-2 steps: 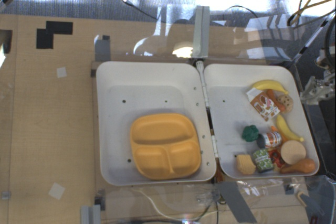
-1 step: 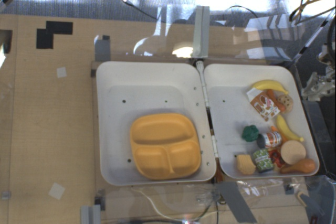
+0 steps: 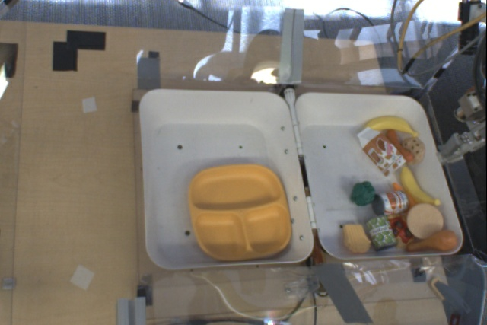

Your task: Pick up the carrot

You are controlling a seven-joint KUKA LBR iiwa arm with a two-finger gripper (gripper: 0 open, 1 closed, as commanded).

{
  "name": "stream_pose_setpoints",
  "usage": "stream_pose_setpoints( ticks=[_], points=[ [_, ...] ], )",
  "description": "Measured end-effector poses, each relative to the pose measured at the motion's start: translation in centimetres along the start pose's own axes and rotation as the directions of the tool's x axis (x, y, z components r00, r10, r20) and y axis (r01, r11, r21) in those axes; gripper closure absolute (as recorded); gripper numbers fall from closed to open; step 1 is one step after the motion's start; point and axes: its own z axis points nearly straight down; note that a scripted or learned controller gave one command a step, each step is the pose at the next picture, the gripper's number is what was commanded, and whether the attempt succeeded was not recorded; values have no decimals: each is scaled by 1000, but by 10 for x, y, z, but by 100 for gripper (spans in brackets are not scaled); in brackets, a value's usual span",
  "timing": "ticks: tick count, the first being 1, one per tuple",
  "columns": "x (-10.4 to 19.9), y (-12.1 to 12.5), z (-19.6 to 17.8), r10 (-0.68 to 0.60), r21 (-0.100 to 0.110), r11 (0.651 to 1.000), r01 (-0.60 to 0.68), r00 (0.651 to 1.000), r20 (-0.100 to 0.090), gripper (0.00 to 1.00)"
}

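- My gripper (image 3: 466, 139), as best I can make it out, is the grey metal at the right edge of the camera view. It sits outside the right bin (image 3: 335, 164), just beyond its outer wall. I cannot tell whether it is spread or closed, because it is small and blurred there.
- I take the carrot (image 3: 397, 141) to be the short orange piece near me, just across that wall in the far part of the bin. That reading is a judgement, since it is small.
- It lies wedged between a printed packet (image 3: 382, 154) on its far side from me and a speckled cookie (image 3: 413, 148) on my side. A banana (image 3: 391, 123) curves just beyond it.
- That crowding is why, I judge, I need a descent from straight above, with a narrow bite along the carrot's free sides.
- A second banana (image 3: 418, 187), some broccoli (image 3: 363, 192), a can (image 3: 393, 202) and a drumstick (image 3: 437, 242) lie in a heap nearer the camera, apart from the carrot.
- The left bin (image 3: 167, 164), well away from me, holds a yellow divided tray (image 3: 240, 211).
- The pick is not yet begun, and nothing is in my grasp.
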Motion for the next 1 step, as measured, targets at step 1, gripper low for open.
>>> stream_pose_setpoints(
  ticks=[1],
  points=[
    [-1, -3, -12, 1, 9, 1000, -1, 1000, 0, 100]
  ],
)
